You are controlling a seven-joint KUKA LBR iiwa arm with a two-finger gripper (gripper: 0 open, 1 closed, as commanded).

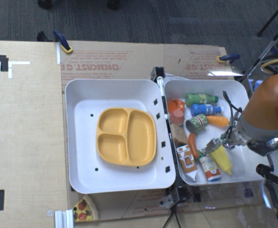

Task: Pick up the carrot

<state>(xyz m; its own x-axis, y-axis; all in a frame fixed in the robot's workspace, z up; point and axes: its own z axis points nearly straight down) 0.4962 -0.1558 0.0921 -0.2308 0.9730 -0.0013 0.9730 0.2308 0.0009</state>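
Carrot (218, 121) not yet picked, lying in right bin (241, 175); gripper (215, 145) nearby, grip state can't be told.

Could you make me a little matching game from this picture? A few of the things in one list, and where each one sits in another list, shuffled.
Things:
1. yellow tray
2. carrot
3. green bottle
4. pizza slice

Places:
A. on the bench, below the left bin
B. in the left bin
C. near the top of the right bin
D. in the right bin, just right of a green can

Pairs: 1-B, 2-D, 3-C, 4-A
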